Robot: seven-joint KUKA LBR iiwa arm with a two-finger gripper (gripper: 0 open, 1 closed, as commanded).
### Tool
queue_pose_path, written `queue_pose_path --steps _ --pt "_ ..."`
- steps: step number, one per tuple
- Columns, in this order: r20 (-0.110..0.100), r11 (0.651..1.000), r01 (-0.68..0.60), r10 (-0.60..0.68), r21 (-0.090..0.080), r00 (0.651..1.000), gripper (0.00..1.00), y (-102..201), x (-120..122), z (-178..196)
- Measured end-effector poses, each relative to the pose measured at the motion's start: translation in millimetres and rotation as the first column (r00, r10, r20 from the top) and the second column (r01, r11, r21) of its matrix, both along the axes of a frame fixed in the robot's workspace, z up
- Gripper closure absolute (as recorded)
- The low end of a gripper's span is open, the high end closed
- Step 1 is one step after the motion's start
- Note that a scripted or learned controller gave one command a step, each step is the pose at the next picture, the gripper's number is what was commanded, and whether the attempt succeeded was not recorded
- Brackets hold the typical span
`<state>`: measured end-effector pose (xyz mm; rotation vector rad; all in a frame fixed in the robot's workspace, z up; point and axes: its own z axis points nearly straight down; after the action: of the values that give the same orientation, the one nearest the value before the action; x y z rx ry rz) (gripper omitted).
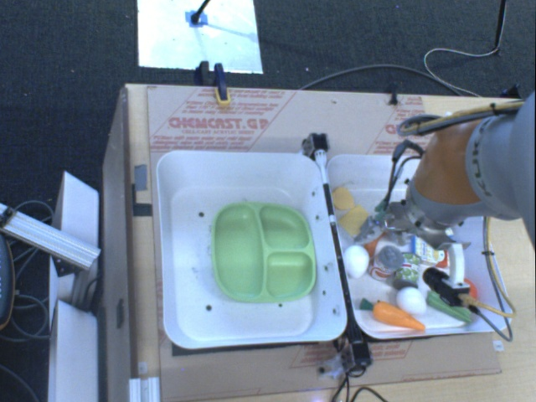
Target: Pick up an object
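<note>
White plastic bins sit side by side on the bench: the left bin (180,224) holds a green divided plate (264,251), and the right bin (368,170) holds a crowd of small objects. The arm (469,170) reaches in from the right and its gripper (387,224) hangs low over the middle of the right bin. Whether the gripper is open or closed cannot be told, because the wrist and cables cover it, and no object is seen inside it.

The objects lie mostly toward the near side of the gripper. A white egg (358,260) is just beside it, toward the wall between the bins. A second white egg (410,299) lies nearer the front edge, and an orange carrot (399,315) lies at the front, its long axis running almost along the front wall with the leafy end toward the left. A round grey piece (389,258) sits just below the gripper, maybe touching a small printed carton (416,262). Yellow pieces (350,210) lie on the far side, close to the dividing wall.

The nearest candidates seem to be the grey piece and the first egg, so the coming move probably needs only a short descent. The egg is round and smooth and could slip from the grasp. For the carrot, the gripper would need to close across the long axis, not along it.
</note>
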<state>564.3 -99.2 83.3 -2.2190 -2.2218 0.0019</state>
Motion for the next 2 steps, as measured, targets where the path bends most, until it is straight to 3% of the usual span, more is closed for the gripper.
queue_pose_path --steps 1,2 --pt "0.003 1.000 0.000 0.000 0.000 1.000 1.00 0.0 1.3 10.5" --pt "0.002 1.000 -0.002 0.002 0.001 1.000 1.00 59.1 -67.2 100.7"
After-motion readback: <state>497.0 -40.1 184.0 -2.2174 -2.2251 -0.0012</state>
